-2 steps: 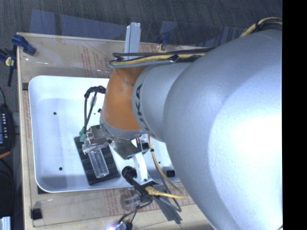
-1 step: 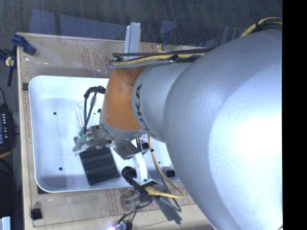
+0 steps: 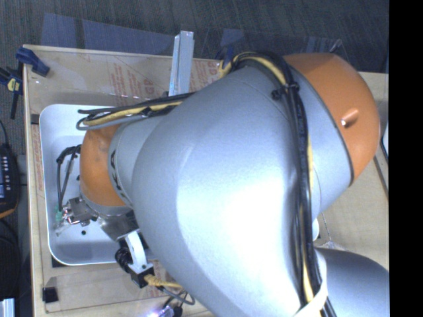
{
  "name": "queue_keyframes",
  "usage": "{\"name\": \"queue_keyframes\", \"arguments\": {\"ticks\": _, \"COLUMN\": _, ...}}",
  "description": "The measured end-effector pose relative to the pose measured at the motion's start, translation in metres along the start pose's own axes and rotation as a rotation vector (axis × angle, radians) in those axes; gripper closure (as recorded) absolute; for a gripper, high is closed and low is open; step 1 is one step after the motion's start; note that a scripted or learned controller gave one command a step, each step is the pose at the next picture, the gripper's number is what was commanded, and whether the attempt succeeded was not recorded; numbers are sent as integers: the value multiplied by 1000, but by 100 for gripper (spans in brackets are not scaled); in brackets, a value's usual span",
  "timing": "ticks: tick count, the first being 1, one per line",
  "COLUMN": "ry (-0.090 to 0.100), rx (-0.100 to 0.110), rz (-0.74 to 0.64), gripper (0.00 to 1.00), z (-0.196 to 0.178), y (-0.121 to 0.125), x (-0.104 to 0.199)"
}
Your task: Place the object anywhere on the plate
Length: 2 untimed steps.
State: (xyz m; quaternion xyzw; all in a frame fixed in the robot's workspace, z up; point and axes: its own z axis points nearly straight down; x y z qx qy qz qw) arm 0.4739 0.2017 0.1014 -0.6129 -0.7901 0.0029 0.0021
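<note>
One smooth grey arm with a glossy orange band covers my white bin; I cannot tell the gripper's state.

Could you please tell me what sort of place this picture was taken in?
Probably a robotics lab: a large grey arm reaches over a white bin on a wooden bench, above carpeted floor.

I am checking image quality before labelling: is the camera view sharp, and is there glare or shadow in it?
In the camera view, the grey arm is close to the lens and looks soft; a broad soft sheen lies on its shell; the left white bin is bright at its rim and shaded beneath the arm.
</note>
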Motion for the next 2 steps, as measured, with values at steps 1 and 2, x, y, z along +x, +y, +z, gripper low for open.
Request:
{"name": "queue_keyframes", "arguments": {"ticks": 1, "ry": 0, "rx": -6, "rz": -182, "gripper": 0, "z": -110, "y": -29, "x": -122}}
{"name": "queue_keyframes", "arguments": {"ticks": 2, "ry": 2, "rx": -5, "rz": -188, "gripper": 100, "z": -120, "y": -28, "x": -121}}
